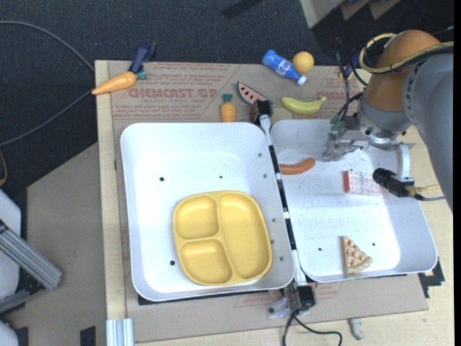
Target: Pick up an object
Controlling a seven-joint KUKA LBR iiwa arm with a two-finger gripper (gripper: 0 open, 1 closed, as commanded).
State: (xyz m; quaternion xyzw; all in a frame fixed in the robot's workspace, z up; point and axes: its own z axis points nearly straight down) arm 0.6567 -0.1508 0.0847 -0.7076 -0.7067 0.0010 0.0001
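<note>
gripper (pixel 337 148) low in right bin (pixel 403 262) — just beside sausage (pixel 297 166).

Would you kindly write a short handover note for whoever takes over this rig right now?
Gripper: low over the back of the right bin, near the hot dog; nothing seen held.
Right bin also holds a red-and-white packet and a pizza slice.
Left bin holds a yellow divided plate.
Behind the bins on the bench: carrot, banana, blue bottle.
Done: no pick visible yet.
Left: grasp an object and lift it.
</note>
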